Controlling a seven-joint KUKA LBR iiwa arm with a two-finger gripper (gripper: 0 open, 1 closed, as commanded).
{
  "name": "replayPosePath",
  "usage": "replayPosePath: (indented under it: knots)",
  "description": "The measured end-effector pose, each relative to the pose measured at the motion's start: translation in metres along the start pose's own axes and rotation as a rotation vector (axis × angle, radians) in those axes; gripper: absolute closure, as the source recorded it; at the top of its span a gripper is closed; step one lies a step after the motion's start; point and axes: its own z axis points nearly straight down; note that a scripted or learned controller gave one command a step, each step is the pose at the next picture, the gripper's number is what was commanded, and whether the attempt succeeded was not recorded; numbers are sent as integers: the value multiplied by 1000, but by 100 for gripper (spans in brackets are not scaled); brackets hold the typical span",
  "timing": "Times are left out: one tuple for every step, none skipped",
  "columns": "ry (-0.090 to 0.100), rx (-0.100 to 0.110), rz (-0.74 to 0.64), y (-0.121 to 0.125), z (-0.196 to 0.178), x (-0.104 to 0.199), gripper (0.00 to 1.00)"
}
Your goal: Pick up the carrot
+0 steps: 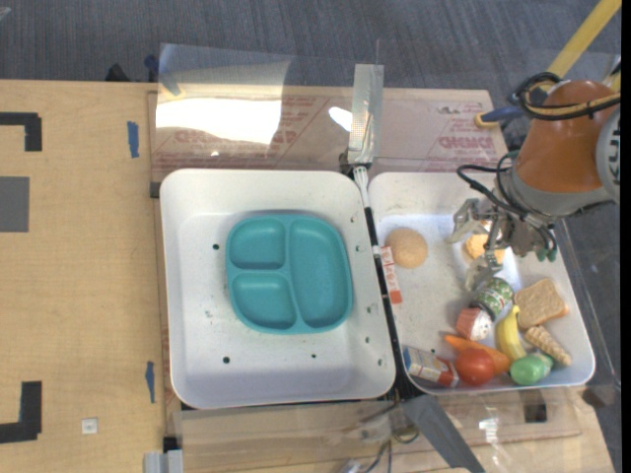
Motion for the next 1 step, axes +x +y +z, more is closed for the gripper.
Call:
replayPosePath:
  knots:
    - [-14,4,-3,1,-15,-5,100]
